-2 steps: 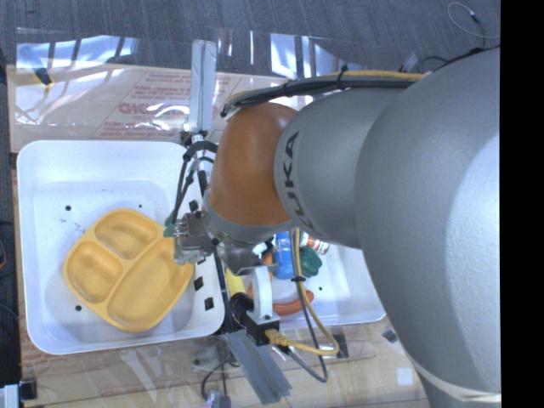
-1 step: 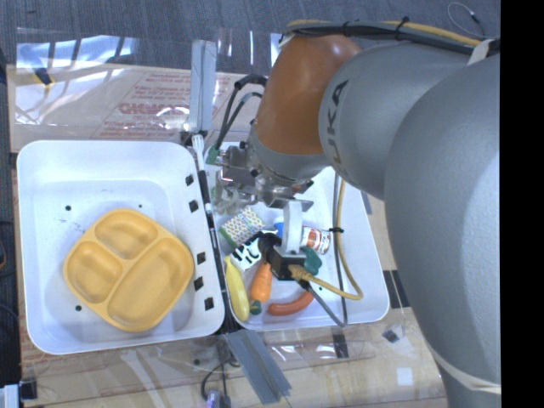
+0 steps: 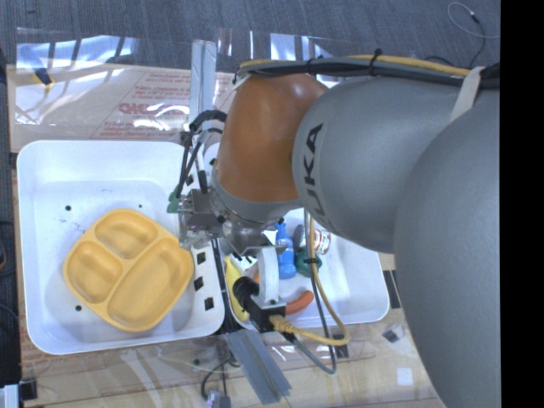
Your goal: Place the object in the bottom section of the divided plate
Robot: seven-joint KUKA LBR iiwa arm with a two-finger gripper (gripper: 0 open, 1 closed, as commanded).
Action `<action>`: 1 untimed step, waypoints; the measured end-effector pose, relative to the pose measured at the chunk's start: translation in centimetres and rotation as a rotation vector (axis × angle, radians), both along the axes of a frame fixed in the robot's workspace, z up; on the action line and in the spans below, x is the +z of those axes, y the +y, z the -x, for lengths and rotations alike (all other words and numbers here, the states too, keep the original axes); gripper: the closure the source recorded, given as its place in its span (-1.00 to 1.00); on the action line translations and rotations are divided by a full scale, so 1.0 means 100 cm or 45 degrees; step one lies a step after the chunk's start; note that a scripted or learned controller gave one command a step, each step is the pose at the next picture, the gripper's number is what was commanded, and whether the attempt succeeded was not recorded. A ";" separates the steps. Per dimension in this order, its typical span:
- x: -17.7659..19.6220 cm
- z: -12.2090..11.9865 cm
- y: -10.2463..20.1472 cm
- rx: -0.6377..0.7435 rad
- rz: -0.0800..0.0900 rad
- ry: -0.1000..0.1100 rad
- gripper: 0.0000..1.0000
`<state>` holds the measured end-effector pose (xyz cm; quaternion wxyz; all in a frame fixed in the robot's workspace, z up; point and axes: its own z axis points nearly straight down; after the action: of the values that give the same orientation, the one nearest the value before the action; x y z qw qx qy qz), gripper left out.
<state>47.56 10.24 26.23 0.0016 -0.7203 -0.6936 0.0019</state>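
Well, the hand [image 3: 240,238] hangs low over the right bin [image 3: 370,300], tucked under the grey arm [image 3: 382,143]; I cannot tell whether it is wide, narrow or holding anything. A blue piece [image 3: 285,258] and an orange piece [image 3: 300,302] lie there. Which one is wanted, I can't say. Both look light, hard and probably slick, so I'd pinch across the narrow middle. The yellow plate [image 3: 127,270] waits in the left bin [image 3: 34,168].

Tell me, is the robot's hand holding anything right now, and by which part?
It cannot be told: the grey arm covers the spot over the right bin where any hold would be.
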 end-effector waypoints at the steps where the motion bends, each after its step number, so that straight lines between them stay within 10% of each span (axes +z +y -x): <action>1: 0.009 0.000 0.000 0.007 0.001 0.004 1.00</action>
<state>47.58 10.27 27.17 0.0023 -0.7183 -0.6957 0.0032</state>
